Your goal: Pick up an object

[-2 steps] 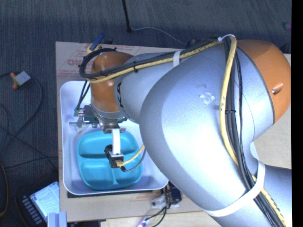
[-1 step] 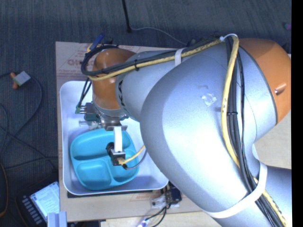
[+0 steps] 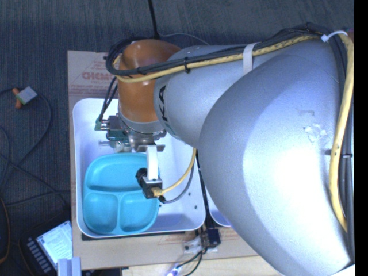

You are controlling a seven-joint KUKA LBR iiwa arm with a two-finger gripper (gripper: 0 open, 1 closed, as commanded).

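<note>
A light blue divided plate (image 3: 118, 197) with three compartments lies in the near part of the left white bin (image 3: 80, 154). The arm's orange band (image 3: 141, 88) and wrist hang over the bin's far half, just beyond the plate's far rim. The gripper (image 3: 123, 140) points straight down under the wrist, and the wrist hides most of it. A white bracket with a black connector (image 3: 150, 180) hangs from the wrist over the plate's right edge.
The big grey arm body (image 3: 270, 148) covers the right bin, of which just a sliver of rim (image 3: 217, 218) shows. Yellow and black cables run along the arm. A small grey and orange item (image 3: 25, 95) lies on the carpet at left. Cardboard sits under the bins.
</note>
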